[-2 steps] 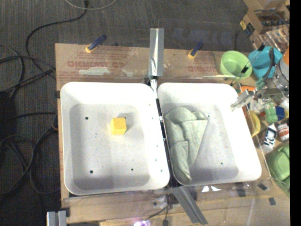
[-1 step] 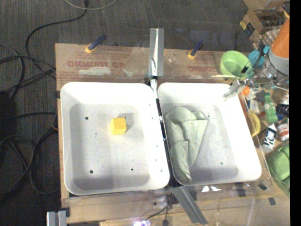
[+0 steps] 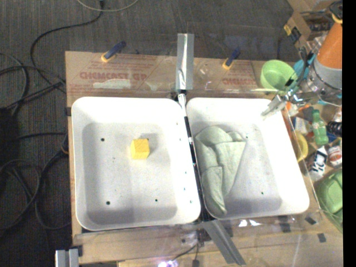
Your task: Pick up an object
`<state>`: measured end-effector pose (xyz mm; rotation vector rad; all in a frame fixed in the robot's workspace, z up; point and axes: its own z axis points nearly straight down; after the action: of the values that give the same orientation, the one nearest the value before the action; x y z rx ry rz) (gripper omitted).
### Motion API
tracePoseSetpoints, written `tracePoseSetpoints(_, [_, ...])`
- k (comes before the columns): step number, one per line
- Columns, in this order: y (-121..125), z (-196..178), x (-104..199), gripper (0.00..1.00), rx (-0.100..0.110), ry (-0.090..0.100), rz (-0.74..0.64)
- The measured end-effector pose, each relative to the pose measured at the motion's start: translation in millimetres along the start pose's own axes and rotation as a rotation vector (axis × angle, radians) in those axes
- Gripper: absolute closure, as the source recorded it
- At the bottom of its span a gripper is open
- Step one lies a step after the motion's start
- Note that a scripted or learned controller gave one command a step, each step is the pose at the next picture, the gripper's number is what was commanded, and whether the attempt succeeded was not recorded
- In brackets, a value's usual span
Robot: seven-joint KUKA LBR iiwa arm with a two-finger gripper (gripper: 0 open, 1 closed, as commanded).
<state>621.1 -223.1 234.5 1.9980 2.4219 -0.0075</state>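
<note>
Near the middle of the left bin [image 3: 89, 166], slightly toward its far edge, sits a small yellow block [image 3: 140, 148], clear of every wall. A pale green cloth [image 3: 221, 157] lies crumpled against the right bin's [image 3: 278, 166] left wall. The gripper [image 3: 278, 103] hovers at that bin's far right corner, touching nothing; whether its fingers are spread cannot be made out. The arm [image 3: 332, 60] is cut off by the right edge.

Your arm [image 3: 336, 49] wears a bright orange band above a grey wrist. Below it you see a metallic silver end effector [image 3: 278, 103] with thin, pale fingers.
</note>
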Motion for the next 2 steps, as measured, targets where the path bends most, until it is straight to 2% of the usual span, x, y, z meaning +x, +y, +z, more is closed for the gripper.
tracePoseSetpoints(1, [0.3,-0.7,0.6,0.0,0.0,0.0,-0.103])
tracePoseSetpoints(2, [50.8,13.0,11.6,0.0,-0.002,0.0,-0.106])
